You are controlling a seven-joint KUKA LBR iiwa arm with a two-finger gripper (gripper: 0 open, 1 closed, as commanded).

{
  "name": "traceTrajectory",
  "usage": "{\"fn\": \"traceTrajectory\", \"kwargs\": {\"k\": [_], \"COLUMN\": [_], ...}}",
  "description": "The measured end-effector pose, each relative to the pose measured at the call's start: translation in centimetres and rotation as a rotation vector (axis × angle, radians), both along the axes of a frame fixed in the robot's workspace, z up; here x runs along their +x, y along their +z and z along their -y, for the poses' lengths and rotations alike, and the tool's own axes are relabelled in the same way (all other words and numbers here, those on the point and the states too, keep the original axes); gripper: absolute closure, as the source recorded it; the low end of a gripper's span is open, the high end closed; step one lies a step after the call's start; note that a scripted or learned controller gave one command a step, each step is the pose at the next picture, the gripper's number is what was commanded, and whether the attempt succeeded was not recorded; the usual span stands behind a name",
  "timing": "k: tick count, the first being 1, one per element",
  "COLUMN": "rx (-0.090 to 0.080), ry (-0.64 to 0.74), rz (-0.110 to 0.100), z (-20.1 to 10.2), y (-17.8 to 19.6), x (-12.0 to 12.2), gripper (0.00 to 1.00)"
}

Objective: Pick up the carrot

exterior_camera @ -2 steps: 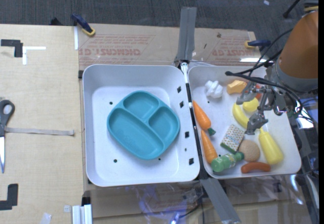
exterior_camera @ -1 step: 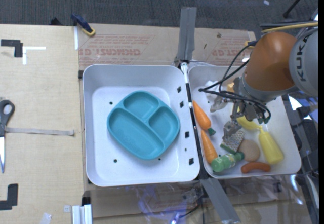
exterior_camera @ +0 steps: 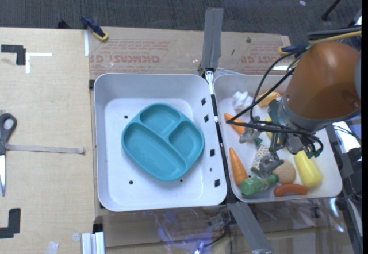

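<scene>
Carrot (exterior_camera: 237, 165) — hugging right bin's (exterior_camera: 330, 189) left wall | gripper (exterior_camera: 268, 162) just beside, crowded — finger state unreadable

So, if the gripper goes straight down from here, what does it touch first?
Probably the round tan item or the green vegetable beneath the gripper, not the carrot to its left. Depth is unclear.

Both bins (exterior_camera: 103, 149) look like smooth white plastic, the teal tray (exterior_camera: 163, 141) is matte plastic, and the carrot (exterior_camera: 237, 165) looks glossy plastic too.
</scene>
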State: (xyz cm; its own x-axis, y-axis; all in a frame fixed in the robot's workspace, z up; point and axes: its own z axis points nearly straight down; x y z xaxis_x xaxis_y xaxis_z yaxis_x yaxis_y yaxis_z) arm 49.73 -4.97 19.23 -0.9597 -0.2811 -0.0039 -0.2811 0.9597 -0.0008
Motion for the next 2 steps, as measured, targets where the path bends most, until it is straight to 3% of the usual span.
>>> {"fn": "traceTrajectory", "kwargs": {"k": [1, 2], "rx": [-0.003, 0.004], "ry": [0.005, -0.196], "rz": [0.019, 0.049], "z": [5.0, 4.0], "y": [-7.6, -8.3], "x": [7.4, 4.4], "gripper": [0.0, 0.0]}}
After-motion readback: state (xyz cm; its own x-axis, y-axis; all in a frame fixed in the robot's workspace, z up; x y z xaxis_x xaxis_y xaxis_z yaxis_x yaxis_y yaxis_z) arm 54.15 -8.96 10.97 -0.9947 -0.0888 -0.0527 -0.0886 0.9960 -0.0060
